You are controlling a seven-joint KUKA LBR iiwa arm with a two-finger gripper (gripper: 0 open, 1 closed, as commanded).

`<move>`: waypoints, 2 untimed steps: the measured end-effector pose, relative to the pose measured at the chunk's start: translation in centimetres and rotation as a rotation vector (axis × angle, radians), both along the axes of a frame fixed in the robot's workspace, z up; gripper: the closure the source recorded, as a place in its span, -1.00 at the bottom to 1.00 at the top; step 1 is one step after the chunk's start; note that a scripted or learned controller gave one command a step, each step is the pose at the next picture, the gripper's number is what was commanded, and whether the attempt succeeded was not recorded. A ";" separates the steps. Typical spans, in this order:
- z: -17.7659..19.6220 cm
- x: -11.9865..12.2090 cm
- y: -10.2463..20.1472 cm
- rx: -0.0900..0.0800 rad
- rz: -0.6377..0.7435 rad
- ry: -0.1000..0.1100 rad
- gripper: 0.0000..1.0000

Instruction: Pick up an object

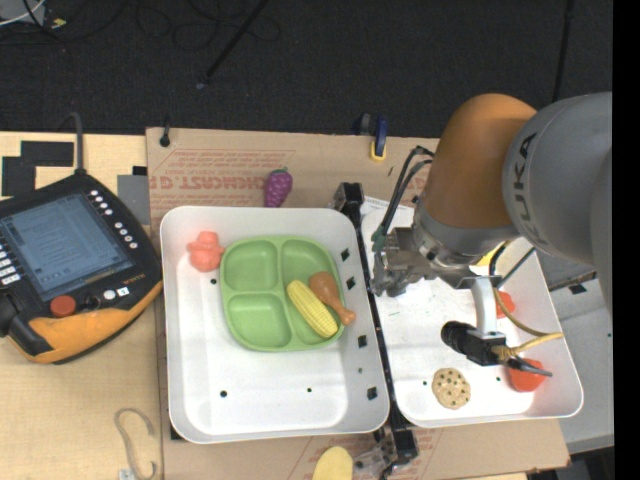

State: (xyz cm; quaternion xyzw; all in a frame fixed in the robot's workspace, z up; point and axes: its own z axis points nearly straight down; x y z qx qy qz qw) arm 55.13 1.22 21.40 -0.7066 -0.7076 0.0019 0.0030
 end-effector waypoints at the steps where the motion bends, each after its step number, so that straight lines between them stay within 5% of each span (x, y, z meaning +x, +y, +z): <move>1: 1.1 -2.6 3.6 0.001 0.001 -0.002 1.00; 2: 0.2 -5.2 8.0 0.000 0.001 0.000 1.00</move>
